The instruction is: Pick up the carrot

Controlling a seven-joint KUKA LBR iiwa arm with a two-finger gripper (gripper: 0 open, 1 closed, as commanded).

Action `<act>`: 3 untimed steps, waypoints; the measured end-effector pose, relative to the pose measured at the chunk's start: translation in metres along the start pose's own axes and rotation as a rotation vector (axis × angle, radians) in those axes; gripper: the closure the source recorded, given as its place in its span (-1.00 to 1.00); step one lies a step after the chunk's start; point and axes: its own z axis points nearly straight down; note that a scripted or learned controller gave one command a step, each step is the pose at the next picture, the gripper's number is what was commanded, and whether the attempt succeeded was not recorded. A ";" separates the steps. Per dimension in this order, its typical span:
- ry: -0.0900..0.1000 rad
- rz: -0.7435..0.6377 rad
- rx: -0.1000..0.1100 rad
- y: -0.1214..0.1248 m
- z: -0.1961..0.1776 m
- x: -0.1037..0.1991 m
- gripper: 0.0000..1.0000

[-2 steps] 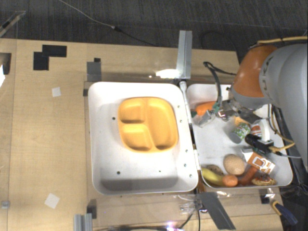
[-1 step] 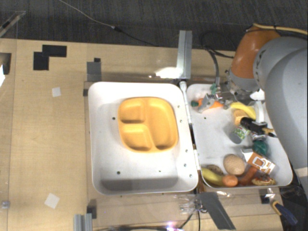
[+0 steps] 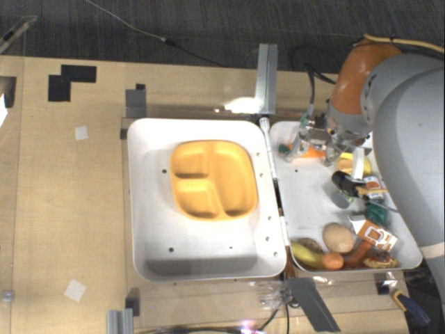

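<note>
The carrot (image 3: 310, 154) is a small orange piece with a green tip. It lies at the far end of the right bin (image 3: 300, 204), close to the back wall. My gripper (image 3: 318, 142) hangs directly over it, low in the bin, and its body covers part of the carrot's right end. The view does not show whether the carrot is gripped. The grey arm with its orange band (image 3: 354, 82) reaches in from the right.
The left bin (image 3: 149, 207) holds a yellow divided plate (image 3: 211, 179). In the right bin, a yellow item (image 3: 348, 163) and a dark object (image 3: 342, 181) lie just right of the gripper. A potato (image 3: 338, 237), a banana (image 3: 306, 253) and a small carton (image 3: 379, 239) crowd the near end.
</note>
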 end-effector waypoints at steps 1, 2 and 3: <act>0.001 0.437 0.020 -0.004 0.001 0.007 -1.00; 0.005 0.810 0.023 -0.003 0.001 0.005 -1.00; 0.013 0.801 -0.015 0.004 -0.014 0.006 1.00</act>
